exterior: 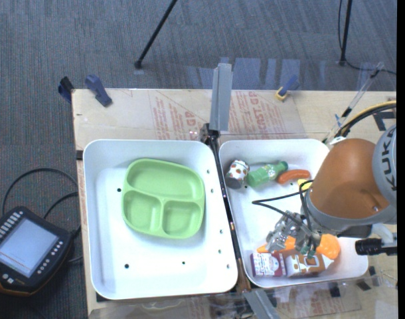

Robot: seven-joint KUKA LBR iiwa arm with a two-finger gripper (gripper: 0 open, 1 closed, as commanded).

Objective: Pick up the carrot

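The carrot (pixel 327 246) is a bright orange piece lying near the front of the right bin (pixel 335 153), partly covered by the gripper. My gripper (pixel 294 236) hangs low over the carrot's left end, just above a small carton. The arm's orange band hides what lies behind it. Whether the carrot is gripped cannot be told from this angle.
A red-and-white carton (pixel 285 265) lies at the right bin's front edge, touching the carrot. At the back of that bin are a small round white object (pixel 237 171), a green bottle (pixel 267 173) and a red-orange sausage shape (pixel 293 176). A green divided plate (pixel 164 198) sits in the left bin (pixel 106 258).
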